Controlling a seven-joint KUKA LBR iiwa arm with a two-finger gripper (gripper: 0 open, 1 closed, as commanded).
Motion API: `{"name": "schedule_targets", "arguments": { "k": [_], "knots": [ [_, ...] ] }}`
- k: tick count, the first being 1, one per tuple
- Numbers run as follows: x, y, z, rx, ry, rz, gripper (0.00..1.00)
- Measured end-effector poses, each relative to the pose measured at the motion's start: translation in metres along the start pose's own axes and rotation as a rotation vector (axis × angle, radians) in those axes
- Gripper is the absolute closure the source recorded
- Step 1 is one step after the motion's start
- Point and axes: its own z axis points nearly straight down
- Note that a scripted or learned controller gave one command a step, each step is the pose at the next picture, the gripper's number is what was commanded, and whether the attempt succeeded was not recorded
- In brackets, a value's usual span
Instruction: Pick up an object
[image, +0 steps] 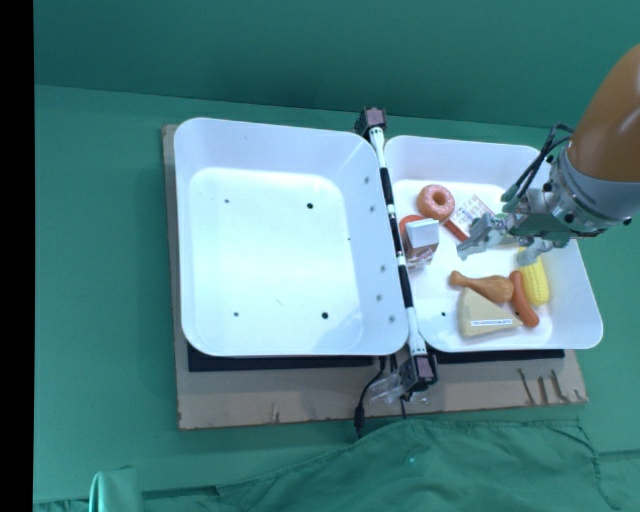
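Green cloth covered the bench under two white bins. Toy food lay in the right bin (575, 325): a pink doughnut (436, 200) near its far edge, a brown drumstick (483, 286), a yellow corn cob (534, 280) and a tan wedge (488, 316) toward its near edge. Reaching in from the right, the gripper (490, 232) hung low over the bin's middle, fingers parted, nothing between them.

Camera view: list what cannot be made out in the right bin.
- Gripper: its fingers are small and blurred, so open or shut is unclear.
- Packet beside the donut: partly under the gripper, its print too small to read.
- Corn: its top end is hidden by the wrist.
- Label on the cheese wedge: too small to read.
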Motion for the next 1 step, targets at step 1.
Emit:
{"name": "schedule_targets", "arguments": {
  "k": [1],
  "knots": [
    [0.0064, 0.0027, 0.0442, 0.004, 0.001, 0.0, 0.0]
  ]
}}
